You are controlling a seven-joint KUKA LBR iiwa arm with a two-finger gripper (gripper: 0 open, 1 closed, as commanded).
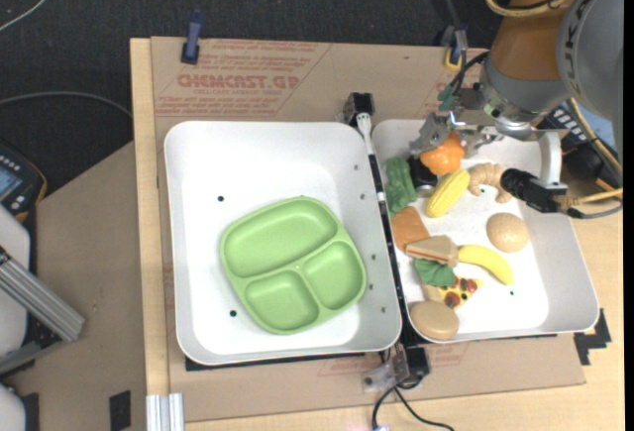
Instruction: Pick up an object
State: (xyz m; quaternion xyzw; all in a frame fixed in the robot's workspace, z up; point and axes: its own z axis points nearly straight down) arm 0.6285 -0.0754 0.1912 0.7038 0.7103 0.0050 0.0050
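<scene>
The right bin (565, 290) holds several toy foods. An orange fruit (443, 160) lies at its far left end, and my gripper (448, 137) sits directly over it, touching or nearly touching its top. Just below the orange are a yellow corn cob (448, 192) and a green leafy piece (399, 183). A tan piece (482, 176) lies to the right of the corn. The arm's grey wrist (515, 107) and orange band (545, 3) reach in from the upper right.
Further toward the front of the right bin are a beige round piece (507, 232), a banana (487, 263), a sandwich (431, 249), a pizza slice (456, 292) and a tan bun (434, 319). The left bin (198, 171) holds a green divided plate (292, 264).
</scene>
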